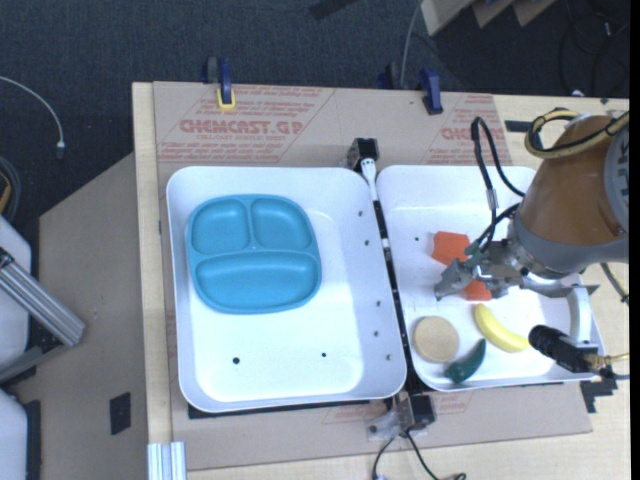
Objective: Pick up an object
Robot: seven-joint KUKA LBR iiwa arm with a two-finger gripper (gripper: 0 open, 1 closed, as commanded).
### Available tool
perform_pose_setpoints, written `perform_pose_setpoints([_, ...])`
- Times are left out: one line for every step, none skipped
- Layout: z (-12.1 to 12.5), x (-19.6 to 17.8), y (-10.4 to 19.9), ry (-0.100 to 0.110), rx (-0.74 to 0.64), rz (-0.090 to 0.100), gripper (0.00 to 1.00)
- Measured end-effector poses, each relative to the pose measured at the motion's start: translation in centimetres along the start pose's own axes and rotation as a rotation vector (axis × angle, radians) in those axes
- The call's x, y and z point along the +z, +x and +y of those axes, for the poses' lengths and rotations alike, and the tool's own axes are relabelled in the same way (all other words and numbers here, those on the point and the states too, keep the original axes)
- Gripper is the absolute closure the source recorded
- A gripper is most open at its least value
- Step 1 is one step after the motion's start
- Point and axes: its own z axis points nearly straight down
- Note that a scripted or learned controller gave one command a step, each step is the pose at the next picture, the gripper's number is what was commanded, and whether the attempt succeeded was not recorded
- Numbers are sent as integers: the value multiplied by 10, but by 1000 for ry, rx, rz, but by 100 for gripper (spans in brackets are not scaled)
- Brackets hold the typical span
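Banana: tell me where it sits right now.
The banana lies in the right bin, near its front right, between the tan round disc and the dark green piece on one side and the arm's claw above it.

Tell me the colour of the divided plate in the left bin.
Light blue; the plate shows in the camera view.

An orange block lies flat in the right-hand white bin, towards its upper middle; its lower edge runs under the arm's wrist, and a further patch of orange shows just below. A curved yellow banana lies below it, slanting down to the right. A round tan disc rests flat to the banana's left, near the bin's front wall. A dark green, pepper-shaped piece sits just beside the disc, between it and the banana.
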Motion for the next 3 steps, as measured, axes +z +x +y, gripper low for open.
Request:
perform_pose_setpoints([-2,43,-3,-3,0,0,0])
perform_pose_setpoints([-2,63,-2,-4,0,0,0])
perform_pose_setpoints([-1,52,-2,-9,1,-2,100])
